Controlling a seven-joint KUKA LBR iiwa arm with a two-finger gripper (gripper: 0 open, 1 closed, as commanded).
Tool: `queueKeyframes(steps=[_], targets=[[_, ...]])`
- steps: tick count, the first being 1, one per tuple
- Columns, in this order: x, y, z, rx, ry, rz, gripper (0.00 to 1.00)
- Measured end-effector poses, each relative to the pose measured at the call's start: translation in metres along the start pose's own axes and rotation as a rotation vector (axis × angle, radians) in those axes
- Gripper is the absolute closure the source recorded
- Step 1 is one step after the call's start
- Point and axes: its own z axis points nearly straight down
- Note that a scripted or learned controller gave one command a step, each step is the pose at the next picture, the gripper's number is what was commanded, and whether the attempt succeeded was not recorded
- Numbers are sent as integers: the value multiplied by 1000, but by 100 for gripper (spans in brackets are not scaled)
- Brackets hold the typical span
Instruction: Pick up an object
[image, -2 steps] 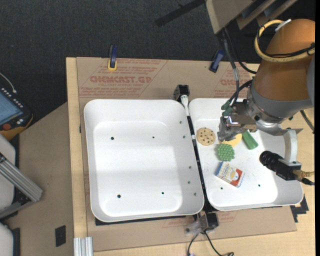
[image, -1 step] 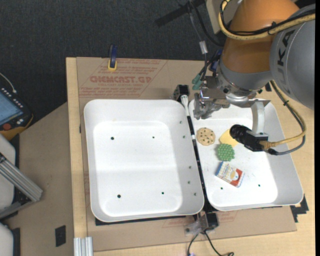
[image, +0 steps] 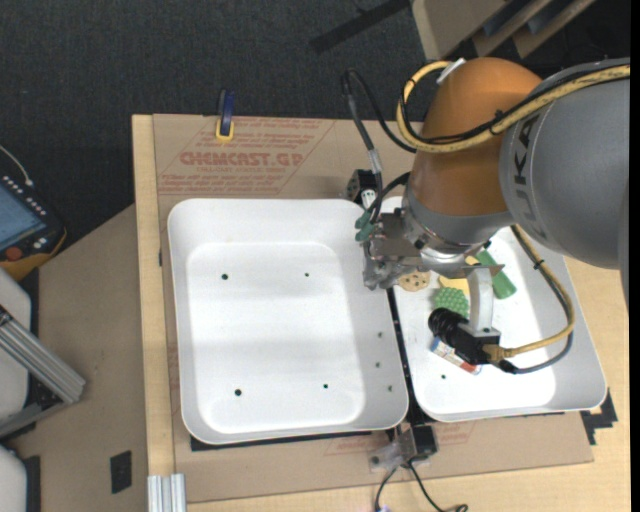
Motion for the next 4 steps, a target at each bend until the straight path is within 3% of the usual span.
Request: queueKeyframes(steps=[1,2,3,4], targets=[[-24,-5,-79,-18,0,3,100],[3,-44,-64,-4,0,-1,100],[45,-48,-145,-19,3,-4,100],[49,-48,-201,-17,2,0,100]])
